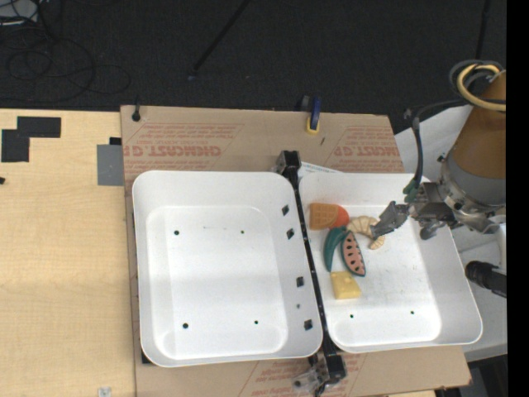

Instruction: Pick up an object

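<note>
Gripper [387,224] low over right white bin [446,325]; opening: cannot tell. Small cream curved piece [364,226] touching fingertips, just left, long axis across bin.

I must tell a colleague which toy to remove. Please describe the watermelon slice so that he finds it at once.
Look in the right bin, at the cluster of toys near its left wall. The watermelon slice lies in the middle, between the orange piece above and the yellow block below. It alone is red with dark seeds and a green rind.
</note>
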